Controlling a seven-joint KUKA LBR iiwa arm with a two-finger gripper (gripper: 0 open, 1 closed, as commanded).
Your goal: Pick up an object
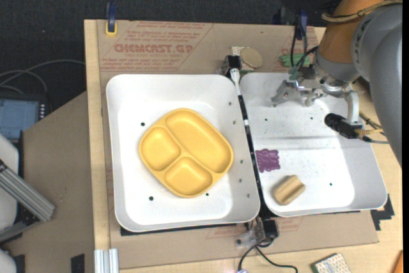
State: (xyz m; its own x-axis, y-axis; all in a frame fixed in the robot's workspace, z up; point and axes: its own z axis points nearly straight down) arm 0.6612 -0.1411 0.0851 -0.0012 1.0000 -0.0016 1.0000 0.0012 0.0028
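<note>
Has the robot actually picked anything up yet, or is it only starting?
Nothing looks picked up yet. The yellow divided plate lies in the left bin; the tan block and purple piece lie in the right bin. The gripper sits over the right bin's far end, apart from all three. The grasp and lift remain.

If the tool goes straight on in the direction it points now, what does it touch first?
The tool seems to point down and left, toward the bare floor of the right bin, probably its first contact. Depth is unclear from this single view.
</note>
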